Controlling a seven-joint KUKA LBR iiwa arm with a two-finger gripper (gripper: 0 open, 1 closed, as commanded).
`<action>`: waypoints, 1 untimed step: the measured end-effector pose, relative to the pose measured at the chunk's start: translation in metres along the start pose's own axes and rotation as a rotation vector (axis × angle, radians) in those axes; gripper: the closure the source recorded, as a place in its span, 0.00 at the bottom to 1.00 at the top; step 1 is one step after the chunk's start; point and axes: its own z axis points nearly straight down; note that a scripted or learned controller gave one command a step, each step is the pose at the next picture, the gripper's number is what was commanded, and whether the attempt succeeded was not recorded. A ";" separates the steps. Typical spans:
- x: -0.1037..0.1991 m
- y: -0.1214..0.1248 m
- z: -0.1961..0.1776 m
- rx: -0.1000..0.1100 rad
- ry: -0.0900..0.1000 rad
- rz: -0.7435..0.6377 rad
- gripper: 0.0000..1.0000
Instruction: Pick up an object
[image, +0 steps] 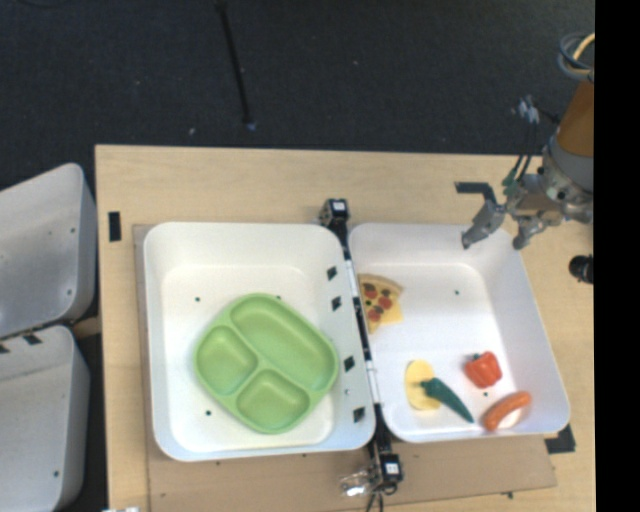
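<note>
White right bin (520, 330) holds pizza (381, 300), pepper (483, 369), the rest at lower right | gripper (502, 226) spread apart, nothing held, upper right | best centred over pizza, lowered straight

The tool (497, 228) hangs at the upper right of the frame, its two fingers spread apart over the right bin's (455, 265) far corner, gripping nothing. Lower in that bin lie a pizza slice (382, 300), a red pepper (483, 369) and a green chili (446, 397). The left bin (180, 260) holds a green divided plate (265, 362).
</note>
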 end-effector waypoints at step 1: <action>0.000 0.002 -0.009 -0.013 -0.004 -0.004 0.00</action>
